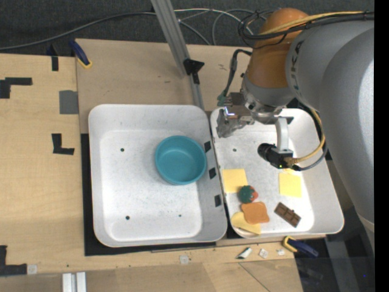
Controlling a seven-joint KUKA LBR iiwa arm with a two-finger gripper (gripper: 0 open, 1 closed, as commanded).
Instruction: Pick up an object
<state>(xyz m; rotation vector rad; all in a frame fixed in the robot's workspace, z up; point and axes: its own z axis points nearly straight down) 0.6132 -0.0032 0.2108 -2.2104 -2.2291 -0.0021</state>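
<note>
Gripper point(230, 124) low over the upper left corner of the right bin point(322, 224), close to the wall shared with the left bin point(106, 224); nothing seen between its fingers, and no telling how wide apart they stand. Grey arm point(340, 84) with orange band point(273, 47) reaching in from the right, covering the right bin's far edge. Black camera-like fitting point(276, 154) hanging off the wrist, above the bin floor. Toward the right bin's near end, well apart from the gripper: yellow square point(234, 179), green and red ball-like toy point(246, 193) just below it, orange piece point(255, 212) resting on a pale yellow piece point(243, 225), second yellow square point(290, 184) to the right, brown chocolate-bar toy point(287, 213) near the front right corner. Blue bowl point(179, 159) upright in the left bin, right of centre. Both bins side by side on the wooden desk point(36, 102).
</note>
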